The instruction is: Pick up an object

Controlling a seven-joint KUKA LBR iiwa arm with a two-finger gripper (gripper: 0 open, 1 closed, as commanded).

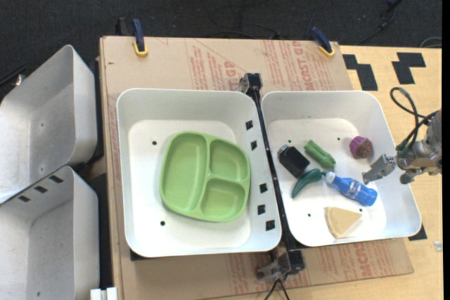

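**Ana:** Camera view first, and the gripper (pixel 391 169) sits at the right edge of the frame, low over the right bin (pixel 309 105). Fingers look apart, with nothing between them.

**Ben:** So I'd call this the approach, no grasp made yet. Nearest candidate?

**Ana:** The blue bottle (pixel 351 188), lying on its side just left of the fingertips, lower right of the frame. The purple ball (pixel 361 146) sits just above it.

**Ben:** Next move, by my reckoning, calls for a slide left and a drop so the fingers straddle the bottle across its narrow width. It could roll.

**Ana:** Rest of that bin: a black block (pixel 293 160) and a green block (pixel 319 154) side by side, a dark green pepper (pixel 306 183) just beneath them, and a tan wedge (pixel 342 221) near the bottom wall.

**Ben:** And the left bin (pixel 133 151)?

**Ana:** One green divided plate (pixel 205 177), centre left of the frame, three compartments, nothing in them.
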